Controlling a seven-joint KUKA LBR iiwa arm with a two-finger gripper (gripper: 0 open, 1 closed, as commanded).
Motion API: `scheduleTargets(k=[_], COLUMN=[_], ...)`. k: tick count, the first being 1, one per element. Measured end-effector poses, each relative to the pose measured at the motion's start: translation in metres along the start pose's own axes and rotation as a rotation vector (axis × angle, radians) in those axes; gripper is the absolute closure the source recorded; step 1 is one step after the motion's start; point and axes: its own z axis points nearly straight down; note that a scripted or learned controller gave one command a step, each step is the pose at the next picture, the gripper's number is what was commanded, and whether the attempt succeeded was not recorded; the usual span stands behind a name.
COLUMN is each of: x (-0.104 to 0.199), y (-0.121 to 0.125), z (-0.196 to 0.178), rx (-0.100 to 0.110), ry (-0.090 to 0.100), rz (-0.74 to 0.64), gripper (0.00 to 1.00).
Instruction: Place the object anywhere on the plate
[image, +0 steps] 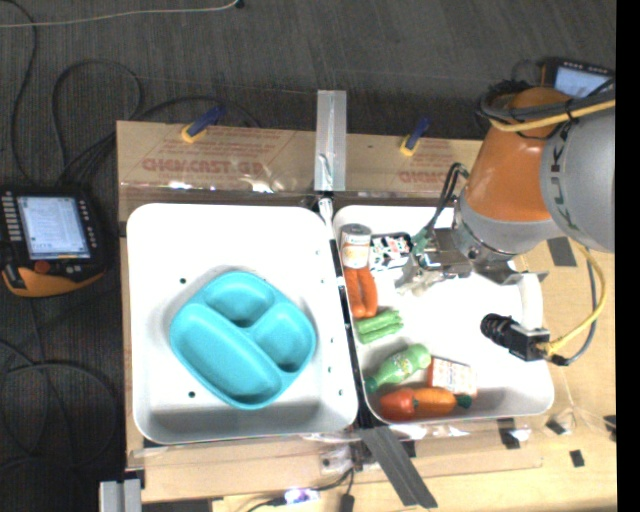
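The plate (243, 340), blue with three compartments, is seen lying in the middle of the left bin (150, 240), tilted toward that bin's near right corner. Nothing is seen on it.

Candidate objects are all in the right bin (500, 380). Along its left wall: a small can (355, 246) at the far end, an orange carrot-like piece (362, 288) just beside it, a green pod (378, 324) nearer the middle. Toward the near left corner: a green vegetable (398, 365), a small carton (452, 377), a red-and-orange piece (418, 402), packed touching one another.

Handling, judged: toy food of this kind is probably light, stiff and smooth, so slip is likely. The carrot-like piece is best taken across its narrow width at mid-length; the wall close by leaves little room for one finger.

The arm (520, 190) is seen reaching in from the right over the far half of the right bin, wrist pointing down. The gripper (418, 268) is seen just right of the can. Finger state cannot be told; nothing is seen held.
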Motion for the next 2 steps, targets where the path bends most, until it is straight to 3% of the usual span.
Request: scheduleTargets(k=[1, 2], x=[0.073, 0.121], y=[-0.021, -0.007], z=[0.014, 0.048], rx=[0.000, -0.001], ry=[0.005, 0.004], rz=[-0.270, -0.500], gripper=[1.00, 1.00])
